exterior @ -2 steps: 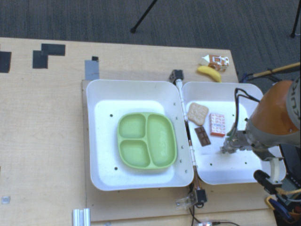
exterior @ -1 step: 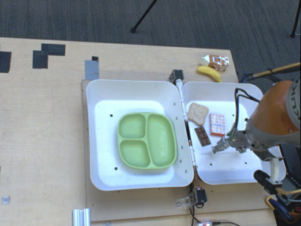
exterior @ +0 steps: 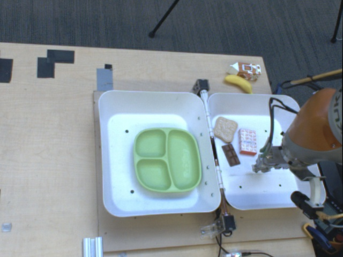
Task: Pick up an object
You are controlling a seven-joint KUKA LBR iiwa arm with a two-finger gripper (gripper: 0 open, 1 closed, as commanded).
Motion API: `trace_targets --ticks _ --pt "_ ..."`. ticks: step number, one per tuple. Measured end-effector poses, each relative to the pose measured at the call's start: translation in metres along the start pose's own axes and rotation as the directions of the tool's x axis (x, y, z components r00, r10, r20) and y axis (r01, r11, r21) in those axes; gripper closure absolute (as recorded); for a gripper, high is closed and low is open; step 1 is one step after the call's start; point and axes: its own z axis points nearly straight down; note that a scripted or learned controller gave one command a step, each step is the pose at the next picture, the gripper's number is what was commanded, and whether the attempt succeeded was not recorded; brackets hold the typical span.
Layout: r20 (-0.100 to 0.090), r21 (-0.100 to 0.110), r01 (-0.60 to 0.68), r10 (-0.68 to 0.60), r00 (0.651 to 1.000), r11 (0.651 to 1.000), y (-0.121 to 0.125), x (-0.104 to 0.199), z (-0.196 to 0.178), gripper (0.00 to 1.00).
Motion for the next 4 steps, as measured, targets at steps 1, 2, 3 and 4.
trace_targets --ticks 1,2,3,4 --pt "0.0 0.0 0.001 -0.001 1.0 1.0 0.0 0.0 0.0 0.0" --pt "0.0 -0.003 0.002 -0.002 1.0 1.0 0.002 0.001 -0.01 1.0" --pt "0.0 -0.003 0.002 -0.002 1.0 1.0 0.002 0.0 -0.01 0.0" --pt "0.0 0.008 0.0 0.0 1.0 1.0 -0.005 0.043 0.021 0.0"
